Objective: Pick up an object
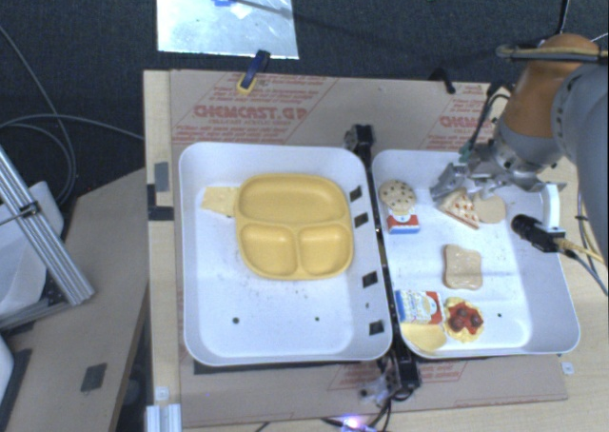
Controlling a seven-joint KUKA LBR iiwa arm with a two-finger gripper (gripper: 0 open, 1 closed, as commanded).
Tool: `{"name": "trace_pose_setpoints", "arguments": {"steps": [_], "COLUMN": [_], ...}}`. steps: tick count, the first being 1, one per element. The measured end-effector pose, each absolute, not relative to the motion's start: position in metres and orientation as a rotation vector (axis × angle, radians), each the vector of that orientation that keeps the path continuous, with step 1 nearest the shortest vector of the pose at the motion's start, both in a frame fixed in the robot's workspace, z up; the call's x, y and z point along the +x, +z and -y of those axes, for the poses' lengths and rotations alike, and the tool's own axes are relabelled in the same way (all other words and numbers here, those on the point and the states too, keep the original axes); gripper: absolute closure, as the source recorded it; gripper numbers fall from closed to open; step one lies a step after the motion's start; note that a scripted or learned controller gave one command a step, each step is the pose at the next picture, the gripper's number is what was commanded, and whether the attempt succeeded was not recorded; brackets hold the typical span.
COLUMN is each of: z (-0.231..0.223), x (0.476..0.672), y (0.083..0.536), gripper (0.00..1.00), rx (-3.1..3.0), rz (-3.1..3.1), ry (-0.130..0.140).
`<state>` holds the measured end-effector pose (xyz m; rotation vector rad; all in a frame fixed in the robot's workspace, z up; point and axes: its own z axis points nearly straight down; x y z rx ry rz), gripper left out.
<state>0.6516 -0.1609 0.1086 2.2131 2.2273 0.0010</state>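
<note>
A pizza-slice toy [463,208] lies in the right-hand bin [547,273], directly beneath the claw [463,183], its crust edge toward the arm and its point trailing away toward the bin's middle. Its long axis runs on a slant, from the claw's near side down and to the left as seen from the bench front. The metal parts of the claw hang over the slice's upper end, touching it or just above it; which of the two cannot be judged from this slanted look. Whether the claw is spread or pinched together cannot be told either, since the grey hardware blurs into one mass against the white floor.

Just beside the claw, on its arm side, sits a pale round cookie-like piece [491,209], partly tucked under the wrist. Away from the arm, near the divider, stand a muffin toy [397,196] and a small red-and-blue carton [402,222] below it. Farther toward the bench front lie a slice of toast [462,267], and beyond it a small packet [417,305], a dish of red fruit [463,319] and a yellow wedge [424,336] at the bin's corner.

The arm's bulk [561,97] is cut off at the frame edge. The other bin [205,278] holds a yellow divided tray [292,225] and a pale cheese-like square [219,200], well apart from the claw.
</note>
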Motion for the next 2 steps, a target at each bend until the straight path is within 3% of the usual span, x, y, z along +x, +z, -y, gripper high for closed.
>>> {"name": "trace_pose_setpoints", "arguments": {"steps": [1, 2], "z": [0.195, 0.164], "x": [0.671, 0.602], "y": [0.086, 0.085], "gripper": [0.00, 0.00], "rx": [2.214, 2.222], "rz": [-2.217, -2.225], "ry": [0.006, -0.001]}}
